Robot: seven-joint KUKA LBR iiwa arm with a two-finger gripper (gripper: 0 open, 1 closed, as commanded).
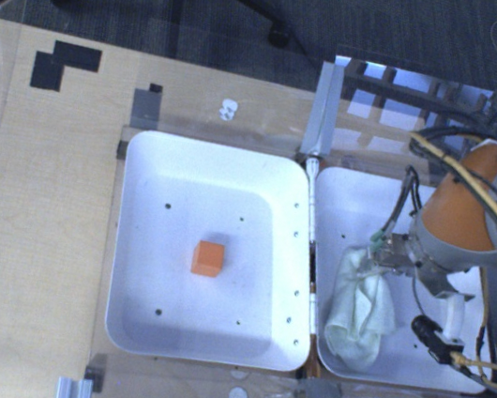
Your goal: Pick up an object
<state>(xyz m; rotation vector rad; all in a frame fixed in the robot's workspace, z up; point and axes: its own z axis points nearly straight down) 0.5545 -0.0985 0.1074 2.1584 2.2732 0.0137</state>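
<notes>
1. The desk (42,233) carries 2 white bins side by side, their inner rims meeting along a narrow divider.
2. The left bin (153,305) holds 1 orange cube (207,259) near the middle of its floor, well apart from all 4 walls, with bare floor on every side.
3. The right bin (344,210) holds a crumpled pale cloth (360,313) lying along its left wall, its lower end close to the near rim.
4. The arm (461,207) reaches in from the right over the right bin and covers much of that bin's right half.
5. The pincer (379,256) sits at the top end of the cloth, touching or just above it; I cannot tell whether it is spread or closed, or whether it grips the cloth.
</notes>
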